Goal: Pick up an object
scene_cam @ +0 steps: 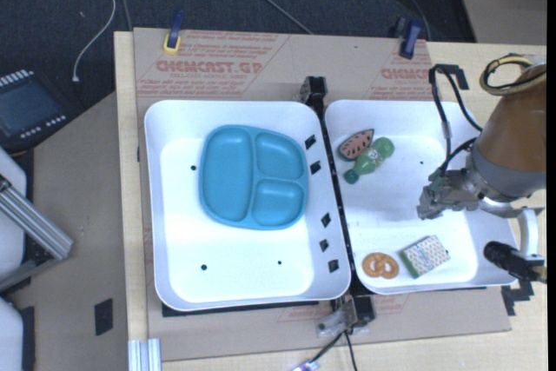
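The right bin holds a watermelon slice, a green bottle-shaped toy, a pretzel and a patterned green-and-white packet. My gripper hangs low over the right side of this bin, just above the packet and to the right of the green toy. Nothing shows between its tips. The arm's orange band rises behind it.
The left bin bears a blue divided plate. Black clips line the wall between the bins. Cables trail along the arm at the right bin's far side. Cardboard lies under both bins.
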{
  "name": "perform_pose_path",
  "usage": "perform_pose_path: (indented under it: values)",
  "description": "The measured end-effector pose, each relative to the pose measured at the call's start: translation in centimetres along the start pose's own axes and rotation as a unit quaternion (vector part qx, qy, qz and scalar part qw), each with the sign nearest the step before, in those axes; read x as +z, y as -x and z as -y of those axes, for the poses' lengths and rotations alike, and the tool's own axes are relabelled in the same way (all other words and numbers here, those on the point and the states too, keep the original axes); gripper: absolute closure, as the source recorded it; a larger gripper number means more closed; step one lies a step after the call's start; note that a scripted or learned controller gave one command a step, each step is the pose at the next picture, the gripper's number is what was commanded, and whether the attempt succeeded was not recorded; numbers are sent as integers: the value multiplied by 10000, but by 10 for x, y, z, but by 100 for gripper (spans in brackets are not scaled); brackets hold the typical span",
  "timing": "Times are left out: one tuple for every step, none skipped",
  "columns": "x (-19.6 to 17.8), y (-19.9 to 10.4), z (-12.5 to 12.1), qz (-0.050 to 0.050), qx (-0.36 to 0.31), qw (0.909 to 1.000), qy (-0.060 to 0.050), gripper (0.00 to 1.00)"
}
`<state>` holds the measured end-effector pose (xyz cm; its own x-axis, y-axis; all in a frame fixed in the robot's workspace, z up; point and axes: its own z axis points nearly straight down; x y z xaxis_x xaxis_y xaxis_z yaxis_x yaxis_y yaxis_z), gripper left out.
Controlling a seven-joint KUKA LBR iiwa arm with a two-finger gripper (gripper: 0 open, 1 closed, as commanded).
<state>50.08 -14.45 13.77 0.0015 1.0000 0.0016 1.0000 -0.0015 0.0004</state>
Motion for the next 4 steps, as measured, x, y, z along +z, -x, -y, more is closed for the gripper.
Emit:
perform_pose_path:
  values:
    - [-64, -2, 1, 15, -14, 10000, 33, 100]
    - [-127, 2, -4, 19, -13, 10000, 39, 100]
    - [-128, 2, -4, 10, -11, 10000, 10, 100]
    - [-125, -59, -9, -9, -40, 10000, -10, 100]
